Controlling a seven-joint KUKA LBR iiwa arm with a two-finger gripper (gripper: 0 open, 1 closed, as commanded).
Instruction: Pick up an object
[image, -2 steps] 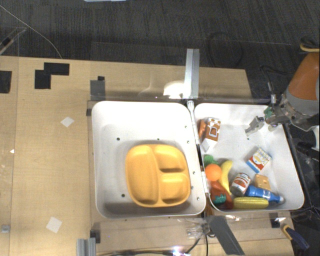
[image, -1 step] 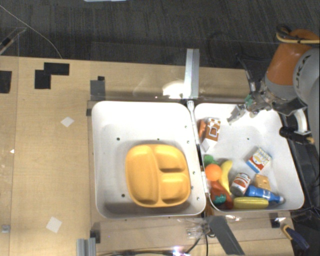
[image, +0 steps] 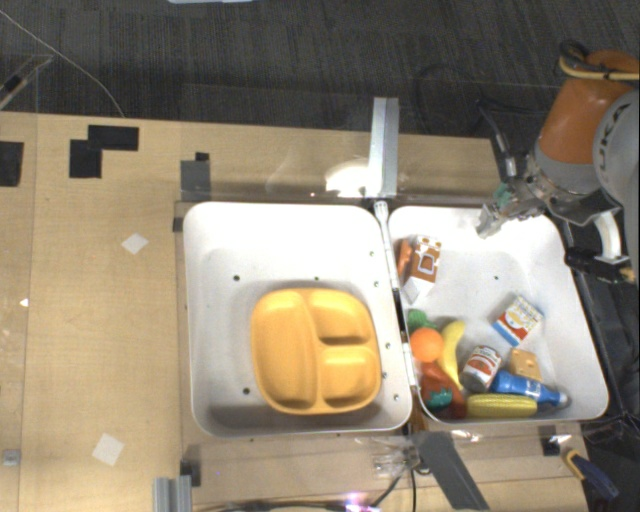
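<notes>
The gripper (image: 497, 213) hung over the far right corner of the right bin (image: 575, 290), nothing between its fingers; whether they were spread I could not tell. The toys lay heaped at the bin's near end: a banana (image: 454, 345) pointing up-and-down the view, a blue bottle (image: 527, 387) lying left-to-right, a yellow corn cob (image: 501, 405) alongside it. A yellow divided plate (image: 315, 350) sat in the left bin (image: 215, 260).

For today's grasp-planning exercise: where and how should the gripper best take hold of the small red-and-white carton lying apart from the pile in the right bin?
Probably from straight above, closing across the red-and-white carton's narrower width. It lies flat and tilted, with bare floor of the right bin on its upper and left sides.
</notes>
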